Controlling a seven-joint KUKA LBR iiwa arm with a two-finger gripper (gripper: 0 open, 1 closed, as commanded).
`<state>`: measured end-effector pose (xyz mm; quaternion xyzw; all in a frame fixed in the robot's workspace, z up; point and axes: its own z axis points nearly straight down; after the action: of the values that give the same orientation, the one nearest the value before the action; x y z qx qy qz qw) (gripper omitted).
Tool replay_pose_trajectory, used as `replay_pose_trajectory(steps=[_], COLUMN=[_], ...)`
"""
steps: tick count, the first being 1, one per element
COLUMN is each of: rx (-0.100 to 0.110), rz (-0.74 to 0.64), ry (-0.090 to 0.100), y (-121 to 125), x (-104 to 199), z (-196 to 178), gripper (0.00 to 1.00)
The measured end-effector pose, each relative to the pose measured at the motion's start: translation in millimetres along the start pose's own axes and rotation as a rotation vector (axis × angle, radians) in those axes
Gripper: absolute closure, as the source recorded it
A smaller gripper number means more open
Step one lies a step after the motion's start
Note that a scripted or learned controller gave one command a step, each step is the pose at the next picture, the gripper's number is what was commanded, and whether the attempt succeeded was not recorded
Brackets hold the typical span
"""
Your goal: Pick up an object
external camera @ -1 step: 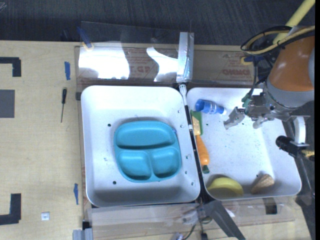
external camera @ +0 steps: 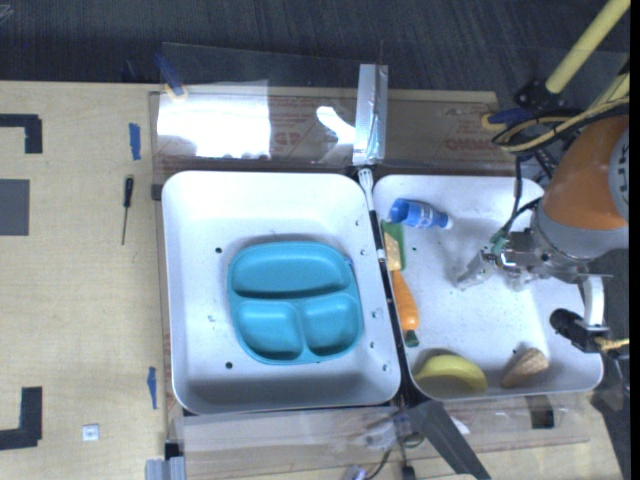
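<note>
Tool (external camera: 470,271) hung low in the right bin (external camera: 480,193) (finger state could not be told), near a blue bottle (external camera: 418,213), carrot (external camera: 405,303), banana (external camera: 450,370), blue divided tray (external camera: 293,299) in the left bin (external camera: 190,268).

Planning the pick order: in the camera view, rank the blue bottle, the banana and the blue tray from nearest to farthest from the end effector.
From the end effector:
1. blue bottle, right bin, up-left.
2. banana, right bin's near edge.
3. blue tray, left bin.

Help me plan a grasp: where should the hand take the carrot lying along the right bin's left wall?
Probably mid-length on the carrot, from straight above, fingers closing across its narrow width. It lies flat and lengthwise against the bin wall, so sideways approaches look blocked.
</note>
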<state>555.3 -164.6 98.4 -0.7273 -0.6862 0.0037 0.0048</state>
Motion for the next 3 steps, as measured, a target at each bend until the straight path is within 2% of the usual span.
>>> replay_pose_trajectory(steps=[1,2,3], rx=[-0.015,-0.018,-0.015], rz=[0.22,-0.082,0.022], ry=[0.003,-0.001,0.0], y=[-6,40,-60], x=[2,57,53], z=[12,11,12], gripper=[0.0,0.0,0.0])
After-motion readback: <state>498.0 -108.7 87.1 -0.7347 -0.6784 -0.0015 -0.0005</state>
